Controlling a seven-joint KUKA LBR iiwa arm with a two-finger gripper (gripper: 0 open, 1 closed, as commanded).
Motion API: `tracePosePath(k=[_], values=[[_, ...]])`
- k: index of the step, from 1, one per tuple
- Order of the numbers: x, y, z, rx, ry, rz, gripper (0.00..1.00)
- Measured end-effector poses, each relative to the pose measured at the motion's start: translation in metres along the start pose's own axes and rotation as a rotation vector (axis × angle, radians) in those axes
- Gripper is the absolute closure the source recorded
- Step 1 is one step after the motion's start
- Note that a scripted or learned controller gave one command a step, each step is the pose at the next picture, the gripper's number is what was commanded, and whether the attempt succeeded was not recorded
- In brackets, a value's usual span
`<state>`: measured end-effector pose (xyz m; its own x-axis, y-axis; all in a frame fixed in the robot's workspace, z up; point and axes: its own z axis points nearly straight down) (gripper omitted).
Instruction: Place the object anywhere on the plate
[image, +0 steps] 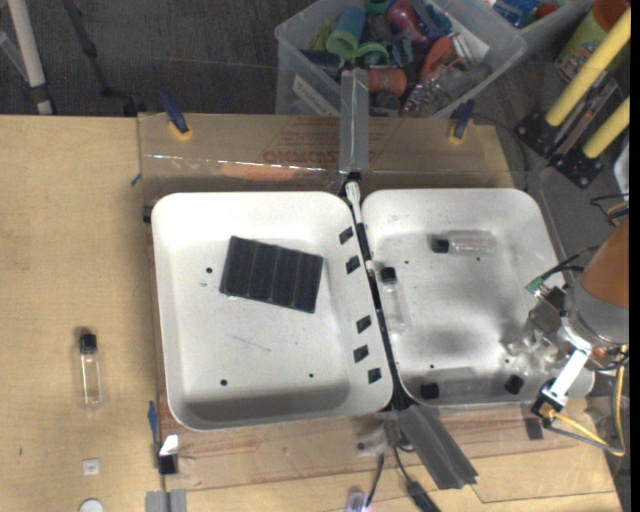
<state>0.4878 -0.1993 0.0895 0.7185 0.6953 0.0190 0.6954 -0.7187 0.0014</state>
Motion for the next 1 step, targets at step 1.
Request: tracePosePath(k=[1], values=[[0.0009,-0.0003,0.0006,0.008,0.004,0.137,1.0]])
